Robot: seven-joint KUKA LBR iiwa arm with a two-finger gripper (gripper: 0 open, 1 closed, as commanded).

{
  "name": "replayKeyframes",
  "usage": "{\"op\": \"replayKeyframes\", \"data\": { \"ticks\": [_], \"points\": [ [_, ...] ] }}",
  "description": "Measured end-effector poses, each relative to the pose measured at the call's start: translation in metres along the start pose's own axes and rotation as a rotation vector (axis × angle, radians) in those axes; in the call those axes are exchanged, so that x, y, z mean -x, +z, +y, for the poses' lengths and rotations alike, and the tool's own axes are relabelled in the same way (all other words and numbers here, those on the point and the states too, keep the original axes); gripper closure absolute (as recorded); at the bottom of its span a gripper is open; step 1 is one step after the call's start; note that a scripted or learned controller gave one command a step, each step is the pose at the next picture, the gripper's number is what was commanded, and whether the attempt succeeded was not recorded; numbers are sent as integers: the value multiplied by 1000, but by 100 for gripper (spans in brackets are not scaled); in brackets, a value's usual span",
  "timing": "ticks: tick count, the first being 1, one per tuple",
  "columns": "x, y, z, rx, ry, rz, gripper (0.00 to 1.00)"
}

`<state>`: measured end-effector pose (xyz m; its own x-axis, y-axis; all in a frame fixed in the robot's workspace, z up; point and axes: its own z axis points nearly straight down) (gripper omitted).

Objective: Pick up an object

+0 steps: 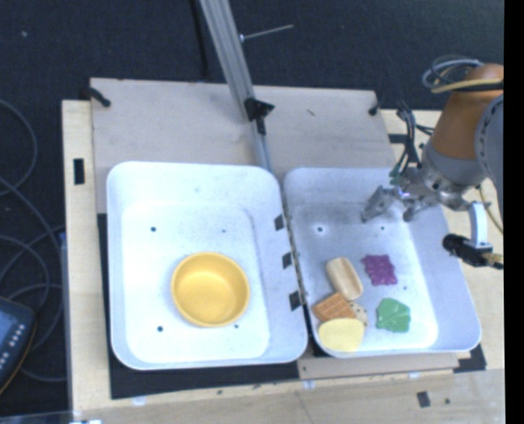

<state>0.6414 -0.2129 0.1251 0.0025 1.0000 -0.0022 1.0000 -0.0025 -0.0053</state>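
Note:
My gripper [391, 210] hangs over the upper part of the right bin [332, 193], its fingers spread open with nothing between them. Below it, in the bin's lower half, lie several small items: a tan bread-shaped piece [344, 276], a purple lump [380, 268], a green lump [392, 314], an orange-brown wedge [332, 306] and a pale yellow round piece [342, 334]. The gripper is apart from all of them. A yellow bowl [210, 288] sits upright in the left bin [147, 201].
A slanted metal pole [231, 51] rises from the bench behind the gap between the two bins. Cables and a small black part [465, 246] hang by the right bin's right rim. The bench edge borders a dark floor.

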Motion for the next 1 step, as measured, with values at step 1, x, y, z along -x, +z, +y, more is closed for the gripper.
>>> {"op": "replayKeyframes", "data": {
  "ticks": [1],
  "points": [
    [1, 25, 0, 4, 1, -1, 0]
  ]
}}
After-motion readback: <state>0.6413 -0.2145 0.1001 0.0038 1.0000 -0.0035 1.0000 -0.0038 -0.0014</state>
